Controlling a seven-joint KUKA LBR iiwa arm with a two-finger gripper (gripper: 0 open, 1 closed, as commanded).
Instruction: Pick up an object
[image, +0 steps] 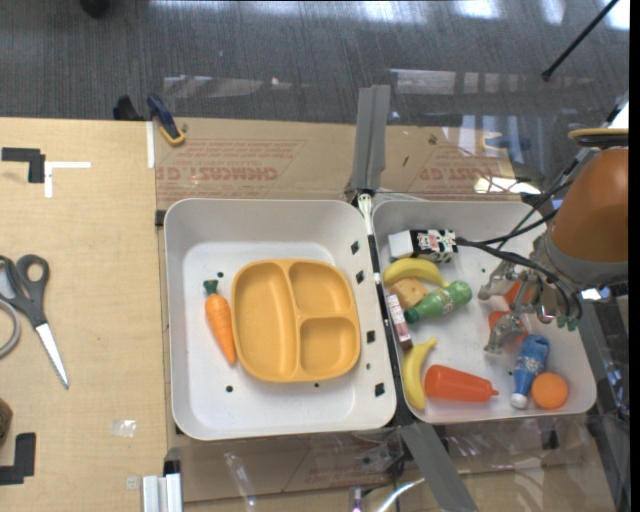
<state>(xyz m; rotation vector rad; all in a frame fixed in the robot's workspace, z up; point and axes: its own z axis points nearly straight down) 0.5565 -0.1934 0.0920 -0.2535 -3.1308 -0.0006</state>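
Note:
My gripper (498, 312) hangs low over the right side of the right bin (470, 215), reaching in from the right. Its two metal fingers (493, 288) stand apart, so it is open. A small red-orange object (498, 321) lies in the gap between them, partly hidden by the gripper. Just below it lie a blue bottle (529, 364) and an orange ball (549, 390). To the gripper's left sit a green bottle (440, 300), two bananas (412, 270) (415, 370), a red cone-shaped toy (458, 384) and a black-and-white box (426, 242).
The left bin (190, 300) holds a yellow divided plate (296, 320) with a toy carrot (220, 320) beside it. A red marker (397, 322) lies along the right bin's left wall. Scissors (38, 315) rest on the bench at far left.

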